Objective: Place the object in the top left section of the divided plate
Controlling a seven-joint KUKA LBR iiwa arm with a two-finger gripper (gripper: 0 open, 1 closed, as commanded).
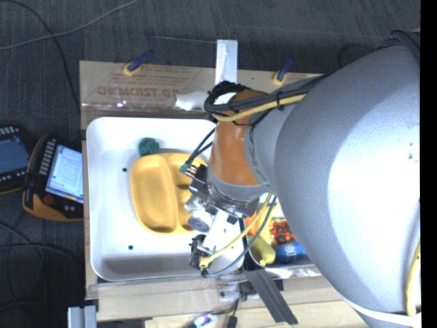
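Left bin: yellow plate lengthwise up-down; green obj at top.

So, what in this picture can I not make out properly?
- Camera view, yellow oval divided plate: its right part is hidden under the orange-banded wrist.
- small dark green lump: too small to identify, and it is unclear whether it is on the plate's rim or beside it.
- right white bin: mostly covered by the grey arm, so its colourful items are partly hidden.

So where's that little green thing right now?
In the camera view, the green thing sits in the left white bin, at the upper-left edge of the yellow plate, left of the arm's orange band.
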